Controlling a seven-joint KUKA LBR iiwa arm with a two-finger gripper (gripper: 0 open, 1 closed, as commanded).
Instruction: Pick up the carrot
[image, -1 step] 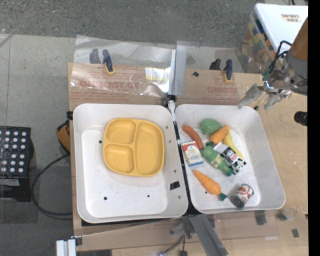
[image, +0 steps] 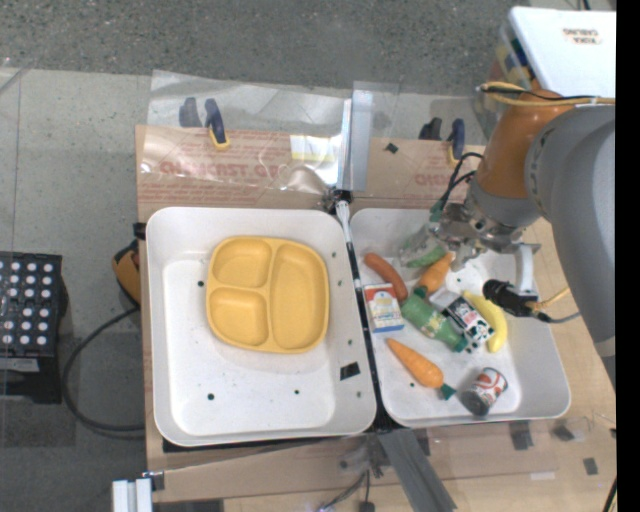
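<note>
Carrot (image: 415, 363) lying loose in the right bin (image: 540, 400), front middle, beside a small can (image: 486, 386). Not yet lifted. Gripper (image: 445, 240) low at the bin's back, perhaps over another orange piece (image: 436, 272); finger spread unclear.

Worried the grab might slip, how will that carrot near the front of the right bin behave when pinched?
The carrot looks like smooth, tapered plastic, so it may squirt out of a pinch. Its round body, lying flat on the right bin, would probably roll if nudged. Likely stiff and light.
</note>
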